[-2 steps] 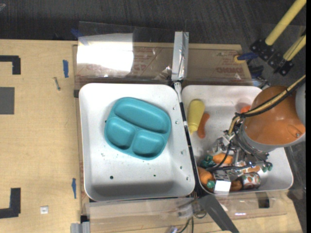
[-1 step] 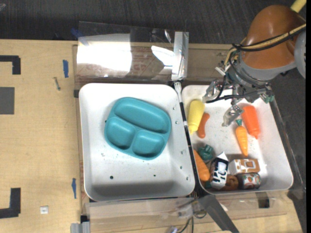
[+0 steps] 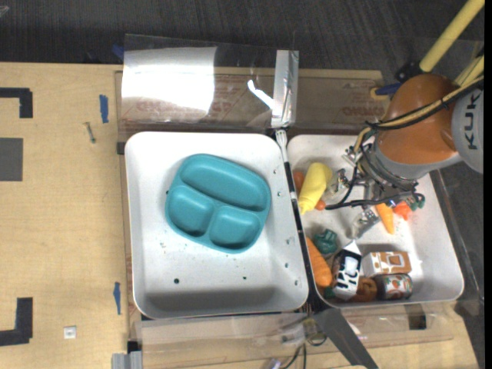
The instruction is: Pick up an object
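A: We logged the likely target as the small orange carrot-shaped toy [image 3: 387,217], lying in the right shallow white plastic bin [image 3: 450,260] just under the wrist. It lay near the bin's middle, towards the right wall.

B: And the two-finger gripper [image 3: 374,203]? We saw it low in that bin, below the orange band of the grey arm [image 3: 419,125], with cables looped round it.

A: Yes. Whether its jaws were open or closed we could not tell; the wrist and wiring covered them. We saw nothing clearly between the fingers, so we recorded no hold.

B: Neighbours, working outward: a yellow banana-shaped toy [image 3: 313,187] to the left by the dividing wall, a dark green lump [image 3: 326,241] below it, a second long orange carrot toy [image 3: 319,261] along the left edge.

A: Then the front row: a black-and-white carton [image 3: 347,271], a small white and brown box [image 3: 388,262], a printed can [image 3: 394,285] on its side. These three were crowded, touching or nearly so.

B: The left white bin [image 3: 150,267] held a teal three-compartment plastic tray [image 3: 219,201], well apart from the work.

A: Our judgement: to do this step well, the fingers should straddle the carrot across its narrow width, descend straight, close fully before lifting, and rise vertically clear of the front row.
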Action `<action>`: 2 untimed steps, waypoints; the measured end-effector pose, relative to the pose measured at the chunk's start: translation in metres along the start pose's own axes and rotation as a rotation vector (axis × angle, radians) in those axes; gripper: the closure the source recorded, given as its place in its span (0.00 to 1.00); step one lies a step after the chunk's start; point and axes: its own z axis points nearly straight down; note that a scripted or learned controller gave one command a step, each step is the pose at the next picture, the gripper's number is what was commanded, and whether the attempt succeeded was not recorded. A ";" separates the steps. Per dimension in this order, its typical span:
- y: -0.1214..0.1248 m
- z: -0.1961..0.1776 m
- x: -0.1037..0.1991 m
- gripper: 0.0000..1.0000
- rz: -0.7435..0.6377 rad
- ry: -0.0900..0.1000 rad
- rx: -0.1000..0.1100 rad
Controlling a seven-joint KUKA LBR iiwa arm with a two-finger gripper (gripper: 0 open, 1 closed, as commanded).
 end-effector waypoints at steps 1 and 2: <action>-0.001 -0.014 -0.004 1.00 0.002 -0.013 0.004; 0.000 -0.013 -0.004 0.00 0.002 -0.011 0.003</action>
